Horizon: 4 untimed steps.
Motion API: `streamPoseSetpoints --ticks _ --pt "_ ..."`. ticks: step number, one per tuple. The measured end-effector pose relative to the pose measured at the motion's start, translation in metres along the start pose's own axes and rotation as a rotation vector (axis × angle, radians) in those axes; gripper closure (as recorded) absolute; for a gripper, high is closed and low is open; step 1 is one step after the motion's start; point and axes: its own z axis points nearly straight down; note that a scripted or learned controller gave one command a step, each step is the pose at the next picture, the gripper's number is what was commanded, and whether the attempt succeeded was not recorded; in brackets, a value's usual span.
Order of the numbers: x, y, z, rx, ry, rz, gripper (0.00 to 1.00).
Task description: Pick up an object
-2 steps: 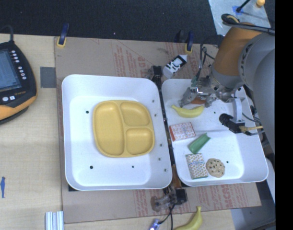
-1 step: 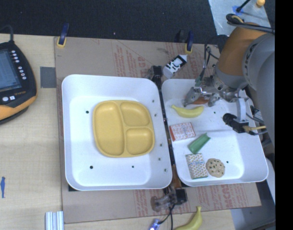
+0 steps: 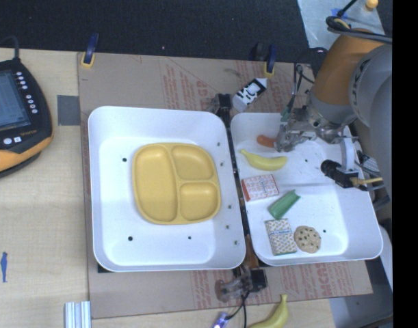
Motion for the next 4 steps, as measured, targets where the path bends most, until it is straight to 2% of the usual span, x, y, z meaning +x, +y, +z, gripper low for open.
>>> streamPoseSetpoints --ticks 1,2,3,4 --pt "0.0 0.0 0.0 0.0 0.0 0.0 0.0" --pt "-0.049 0.001 0.01 -0.01 -0.001 0.003 0.0" --pt "-0.03 -0.055 0.011 -0.006 -0.001 0.002 0.0" --pt "-0.006 0.001 -0.073 -0.01 -0.001 0.001 0.0"
